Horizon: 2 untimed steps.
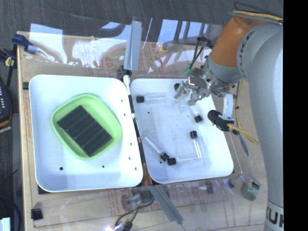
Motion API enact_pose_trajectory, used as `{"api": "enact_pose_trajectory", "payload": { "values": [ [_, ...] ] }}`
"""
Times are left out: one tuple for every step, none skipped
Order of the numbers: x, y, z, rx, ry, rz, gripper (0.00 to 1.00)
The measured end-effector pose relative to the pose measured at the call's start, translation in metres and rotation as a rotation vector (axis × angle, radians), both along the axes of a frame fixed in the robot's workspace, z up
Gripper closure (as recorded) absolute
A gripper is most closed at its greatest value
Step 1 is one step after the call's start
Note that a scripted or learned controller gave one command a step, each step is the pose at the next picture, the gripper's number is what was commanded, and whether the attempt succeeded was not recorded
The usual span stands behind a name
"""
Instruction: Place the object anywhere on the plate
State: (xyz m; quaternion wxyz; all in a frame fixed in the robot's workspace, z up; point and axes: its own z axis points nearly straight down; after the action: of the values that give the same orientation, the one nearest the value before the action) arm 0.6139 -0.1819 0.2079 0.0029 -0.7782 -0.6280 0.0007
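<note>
A green plate [107, 110] sits in the left bin [43, 167] with a dark ribbed rectangular slab [84, 130] lying flat on it. Several clear tubes with black caps lie in the right bin [219, 163]: one at the upper left [153, 98], one near the front [155, 144], one at the front edge [185, 160] and one on the right [197, 148]. My gripper [188, 94] hovers low over the upper right part of the right bin, close to another capped tube [197, 117]. I see nothing clearly held in it.
A raised divider [134, 129] runs between the two bins. A grey upright bar [132, 47] stands behind them. The arm's grey body [269, 105] fills the right side.
</note>
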Motion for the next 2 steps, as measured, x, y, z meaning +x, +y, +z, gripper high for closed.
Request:
{"api": "enact_pose_trajectory", "payload": {
  "values": [
    [-0.049, 0.072, -0.033, -0.003, 0.002, 0.085, 1.00],
    [-0.064, 0.140, -0.017, -0.002, 0.000, 0.220, 1.00]
  ]
}}
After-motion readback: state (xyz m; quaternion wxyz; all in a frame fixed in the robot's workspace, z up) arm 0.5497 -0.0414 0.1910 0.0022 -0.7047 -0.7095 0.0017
